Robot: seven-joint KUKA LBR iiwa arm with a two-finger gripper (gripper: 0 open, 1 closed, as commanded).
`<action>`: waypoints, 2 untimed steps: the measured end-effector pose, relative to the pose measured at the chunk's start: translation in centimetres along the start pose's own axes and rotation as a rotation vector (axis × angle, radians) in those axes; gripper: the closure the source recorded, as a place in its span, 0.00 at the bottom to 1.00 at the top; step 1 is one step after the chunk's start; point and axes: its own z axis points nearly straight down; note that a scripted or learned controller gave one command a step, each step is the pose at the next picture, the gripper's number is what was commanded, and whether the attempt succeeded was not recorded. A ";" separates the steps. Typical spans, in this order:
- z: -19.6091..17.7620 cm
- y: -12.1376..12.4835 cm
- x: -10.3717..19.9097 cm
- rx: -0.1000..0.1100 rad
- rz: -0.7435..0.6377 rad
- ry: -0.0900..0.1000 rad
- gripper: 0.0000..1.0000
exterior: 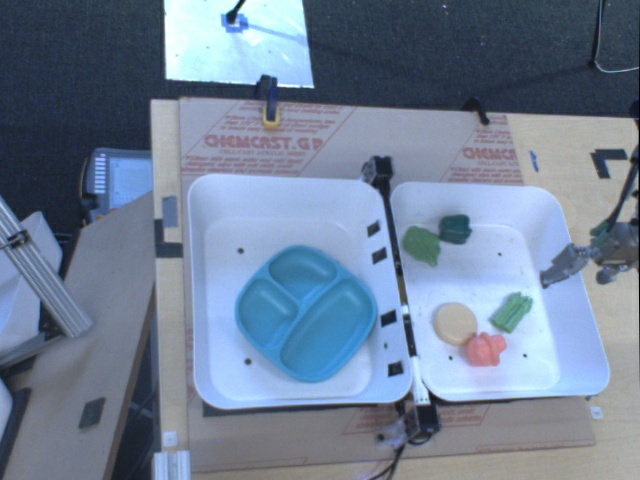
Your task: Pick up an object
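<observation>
The gripper [556, 270] hovers over the right bin's [575, 368] right rim, its jaws' state impossible to tell.

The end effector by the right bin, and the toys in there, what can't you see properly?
- End effector, camera view: small and blurry, so whether it is open or shut cannot be told.
- Arm: cut off by the picture's right edge.
- Pink toy and two green toys: too small to name.
</observation>
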 end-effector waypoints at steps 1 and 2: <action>-0.5 0.2 0.1 -0.010 -0.004 -0.003 0.00; 3.9 0.9 0.1 -0.007 -0.002 -0.001 0.00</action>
